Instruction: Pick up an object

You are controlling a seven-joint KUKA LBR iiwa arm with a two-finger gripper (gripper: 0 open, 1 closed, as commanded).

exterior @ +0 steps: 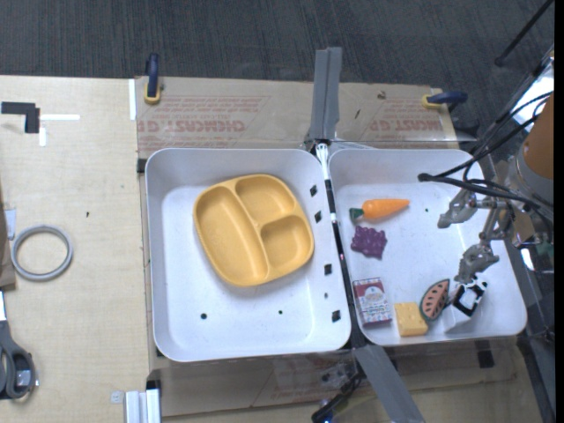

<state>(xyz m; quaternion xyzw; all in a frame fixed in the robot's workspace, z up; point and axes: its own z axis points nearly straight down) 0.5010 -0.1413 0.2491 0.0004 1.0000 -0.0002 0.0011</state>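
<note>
On your table (79, 166) nothing is lifted yet; the jaws (469, 282) hang spread, empty, above the black-and-white toy (470, 298).

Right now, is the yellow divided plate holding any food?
Empty. The yellow plate in the left bin shows three bare compartments.

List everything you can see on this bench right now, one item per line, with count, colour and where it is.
divided plate: one, yellow, left bin
carrot: one, orange, right bin, top
grapes: one bunch, purple, below the carrot
carton: one, red, right bin's front left
cheese: one, yellow, right of the carton
watermelon slice: one, red and green, beside the cheese
black-and-white object: one, front right, under the gripper
tape roll: one, grey, bench left
bins: two, white, side by side
gripper: one, metal, over the right bin
</note>
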